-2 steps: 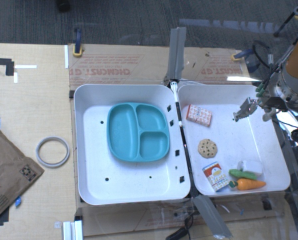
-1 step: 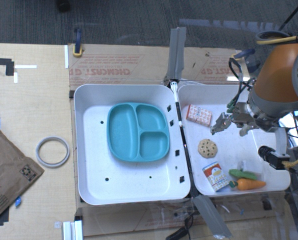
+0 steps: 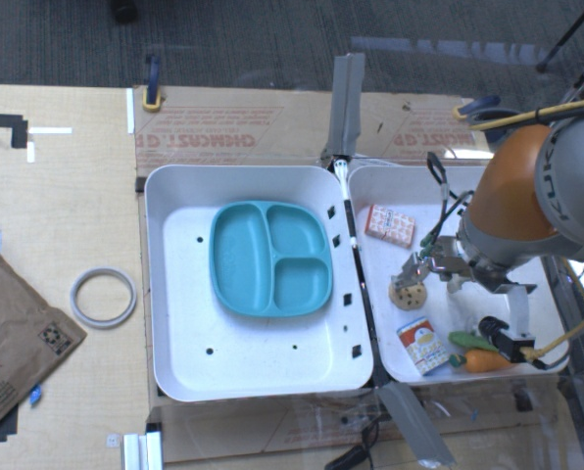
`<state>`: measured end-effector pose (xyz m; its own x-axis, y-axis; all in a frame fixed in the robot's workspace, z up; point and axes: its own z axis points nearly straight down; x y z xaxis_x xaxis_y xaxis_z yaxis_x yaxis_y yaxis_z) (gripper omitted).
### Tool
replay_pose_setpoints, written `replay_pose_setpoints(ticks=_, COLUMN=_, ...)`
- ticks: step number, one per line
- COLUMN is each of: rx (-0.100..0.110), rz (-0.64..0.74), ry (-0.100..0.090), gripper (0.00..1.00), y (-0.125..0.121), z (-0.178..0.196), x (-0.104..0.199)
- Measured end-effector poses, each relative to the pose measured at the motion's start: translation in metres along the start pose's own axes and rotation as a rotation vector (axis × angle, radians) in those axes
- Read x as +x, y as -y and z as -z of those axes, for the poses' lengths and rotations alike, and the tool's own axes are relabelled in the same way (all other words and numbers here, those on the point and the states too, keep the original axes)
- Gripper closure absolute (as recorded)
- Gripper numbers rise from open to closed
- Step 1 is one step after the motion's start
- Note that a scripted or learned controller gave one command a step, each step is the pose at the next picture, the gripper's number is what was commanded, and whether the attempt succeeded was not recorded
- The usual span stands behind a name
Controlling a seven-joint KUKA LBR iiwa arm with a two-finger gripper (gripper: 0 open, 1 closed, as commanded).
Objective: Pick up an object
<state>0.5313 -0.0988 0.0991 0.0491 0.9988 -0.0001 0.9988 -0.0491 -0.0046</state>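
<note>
Overhead, the one camera looks down on a bench (image 3: 57,223) carrying two white bins side by side. The left bin (image 3: 174,292) holds a teal divided plate (image 3: 270,258) lying flat near its middle. The right bin (image 3: 395,355) holds several small things: a red and white packet (image 3: 390,225) toward the far side, a tan holed block (image 3: 408,293) near the middle, a small carton (image 3: 422,346) by the near wall, and a carrot with green top (image 3: 478,352) just beside it. The grey arm with its orange band (image 3: 512,199) reaches in from the right, and the hand (image 3: 431,262) hangs low just above the tan block. Whether it is released or clenched, I cannot tell. On the bench left of the bins lie a tape ring (image 3: 103,296) and a brown cardboard piece (image 3: 13,341).
</note>
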Motion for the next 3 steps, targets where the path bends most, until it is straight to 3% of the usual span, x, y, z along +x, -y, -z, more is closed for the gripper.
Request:
replay_pose_setpoints(ticks=1, rx=0.002, rz=-0.004, ry=0.000, gripper=1.00, y=0.000, z=0.008, x=-0.001)
replay_pose_setpoints(ticks=2, rx=0.002, rz=-0.003, ry=0.000, gripper=0.00, y=0.000, z=0.008, x=-0.001)
replay_pose_setpoints(ticks=3, rx=-0.001, rz=0.101, ry=0.000, gripper=0.00, y=-0.004, z=-0.009, x=0.006)
